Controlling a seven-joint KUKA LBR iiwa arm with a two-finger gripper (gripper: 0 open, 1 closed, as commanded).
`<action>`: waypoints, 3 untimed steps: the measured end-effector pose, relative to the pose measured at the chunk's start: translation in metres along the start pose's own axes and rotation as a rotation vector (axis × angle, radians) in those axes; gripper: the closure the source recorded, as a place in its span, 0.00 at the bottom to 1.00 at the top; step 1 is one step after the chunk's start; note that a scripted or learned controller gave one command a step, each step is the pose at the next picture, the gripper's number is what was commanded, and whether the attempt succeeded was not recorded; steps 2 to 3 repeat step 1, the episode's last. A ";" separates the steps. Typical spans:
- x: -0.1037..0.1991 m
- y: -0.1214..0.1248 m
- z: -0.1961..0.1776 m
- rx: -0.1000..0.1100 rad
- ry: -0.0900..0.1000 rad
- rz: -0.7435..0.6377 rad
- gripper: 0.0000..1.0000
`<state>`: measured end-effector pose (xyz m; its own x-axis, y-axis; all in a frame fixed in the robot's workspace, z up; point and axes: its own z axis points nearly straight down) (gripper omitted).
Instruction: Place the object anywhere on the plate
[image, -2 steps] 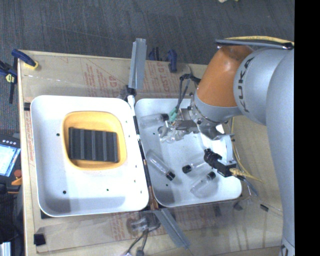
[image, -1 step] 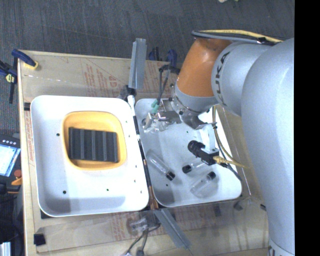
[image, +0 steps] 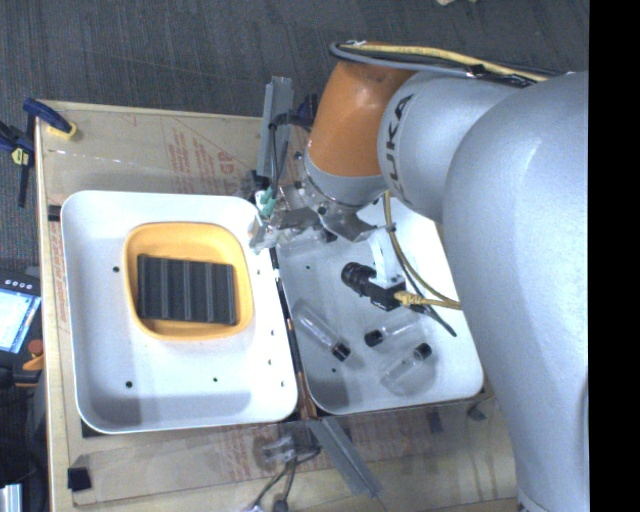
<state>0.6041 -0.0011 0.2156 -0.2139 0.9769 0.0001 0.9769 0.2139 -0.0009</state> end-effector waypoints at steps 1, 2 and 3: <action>0.000 0.000 0.000 0.000 0.000 0.000 0.00; 0.000 0.000 0.000 0.000 0.000 0.000 0.00; 0.000 0.000 0.000 0.000 0.000 0.000 0.00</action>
